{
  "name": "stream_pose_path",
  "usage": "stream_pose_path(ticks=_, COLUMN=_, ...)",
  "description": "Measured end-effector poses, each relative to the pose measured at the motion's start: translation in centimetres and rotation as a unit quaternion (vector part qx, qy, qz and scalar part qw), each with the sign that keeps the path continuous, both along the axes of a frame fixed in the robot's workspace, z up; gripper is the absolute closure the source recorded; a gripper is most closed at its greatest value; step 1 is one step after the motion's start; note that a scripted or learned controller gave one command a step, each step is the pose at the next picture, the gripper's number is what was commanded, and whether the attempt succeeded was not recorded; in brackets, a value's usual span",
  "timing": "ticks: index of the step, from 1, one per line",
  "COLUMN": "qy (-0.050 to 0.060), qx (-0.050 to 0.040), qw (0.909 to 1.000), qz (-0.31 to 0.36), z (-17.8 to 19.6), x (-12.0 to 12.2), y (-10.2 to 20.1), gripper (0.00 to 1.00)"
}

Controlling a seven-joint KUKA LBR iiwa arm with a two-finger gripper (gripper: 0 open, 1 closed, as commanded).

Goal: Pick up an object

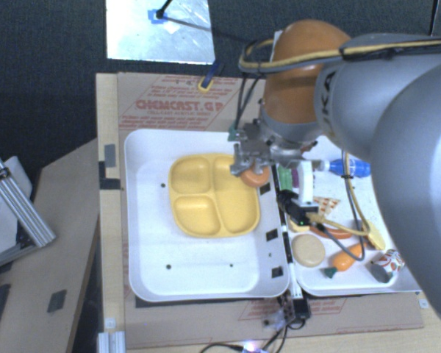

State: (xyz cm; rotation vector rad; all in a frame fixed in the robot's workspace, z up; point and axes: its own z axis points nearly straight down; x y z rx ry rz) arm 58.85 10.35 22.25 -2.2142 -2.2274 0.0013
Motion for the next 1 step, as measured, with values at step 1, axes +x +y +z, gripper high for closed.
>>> stream_pose_path(ticks=1, qy=0.0, qx=-0.0002, qw=1.0, qz=-0.002, z=-0.11, x=-0.15, y=-0.49, gripper=1.0)
